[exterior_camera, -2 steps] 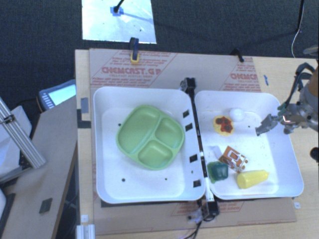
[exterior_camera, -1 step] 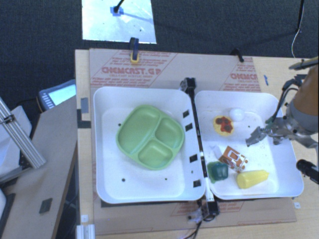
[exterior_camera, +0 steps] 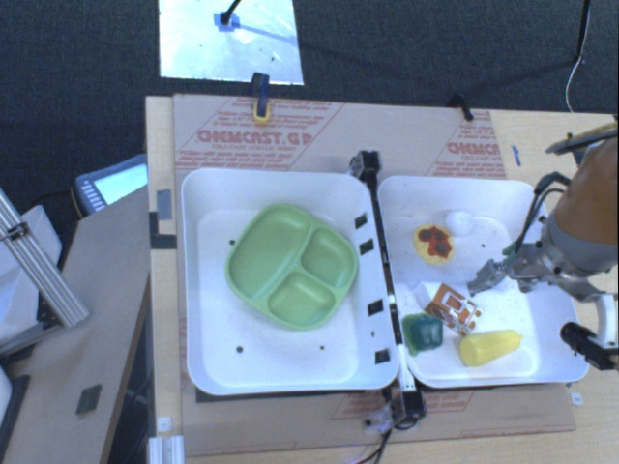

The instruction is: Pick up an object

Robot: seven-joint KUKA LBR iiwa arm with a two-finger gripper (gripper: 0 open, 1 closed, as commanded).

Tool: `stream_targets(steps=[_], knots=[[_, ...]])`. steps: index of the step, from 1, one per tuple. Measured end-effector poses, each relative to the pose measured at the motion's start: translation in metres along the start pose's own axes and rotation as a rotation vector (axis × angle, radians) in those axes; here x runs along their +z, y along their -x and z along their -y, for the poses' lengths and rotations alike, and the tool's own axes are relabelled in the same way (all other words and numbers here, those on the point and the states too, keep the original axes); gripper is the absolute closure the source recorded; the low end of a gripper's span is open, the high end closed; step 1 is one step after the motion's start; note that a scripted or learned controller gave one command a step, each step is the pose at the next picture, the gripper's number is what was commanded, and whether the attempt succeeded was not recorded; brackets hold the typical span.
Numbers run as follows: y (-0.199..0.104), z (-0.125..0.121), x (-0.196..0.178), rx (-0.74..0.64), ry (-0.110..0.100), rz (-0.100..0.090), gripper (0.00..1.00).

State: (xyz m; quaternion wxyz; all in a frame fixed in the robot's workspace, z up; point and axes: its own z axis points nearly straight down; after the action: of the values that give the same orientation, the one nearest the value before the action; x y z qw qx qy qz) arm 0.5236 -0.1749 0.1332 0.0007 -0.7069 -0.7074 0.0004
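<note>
The hand (exterior_camera: 486,278) hovered low over the right bin (exterior_camera: 503,206); whether it was wide or narrow could not be told. Nearest the camera, a yellow object (exterior_camera: 489,347) lay just below the hand, a green block (exterior_camera: 423,333) to its lower left. An orange-patterned box (exterior_camera: 453,307) lay just beside the hand. Farther off, a yellow-and-red toy (exterior_camera: 434,244) and a white ball (exterior_camera: 458,223) lay above-left. Well left, a green tray (exterior_camera: 290,265) rested in the left bin (exterior_camera: 208,211).

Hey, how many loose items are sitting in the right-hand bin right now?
5: white ball and yellow-red piece toward the back, orange patterned block mid-bin, green block and yellow piece at the front. The arm may hide more.
</note>
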Motion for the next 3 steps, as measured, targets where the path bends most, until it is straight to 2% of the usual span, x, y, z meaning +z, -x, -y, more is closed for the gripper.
stream_targets(steps=[1, 2, 3], knots=[[0.0, -0.002, -0.013, -0.001, 0.005, 0.002, 1.0], [0.001, 0.002, -0.075, -0.003, 0.007, 0.003, 1.0], [0.002, 0.001, -0.105, -0.004, 0.007, 0.002, 1.0]])
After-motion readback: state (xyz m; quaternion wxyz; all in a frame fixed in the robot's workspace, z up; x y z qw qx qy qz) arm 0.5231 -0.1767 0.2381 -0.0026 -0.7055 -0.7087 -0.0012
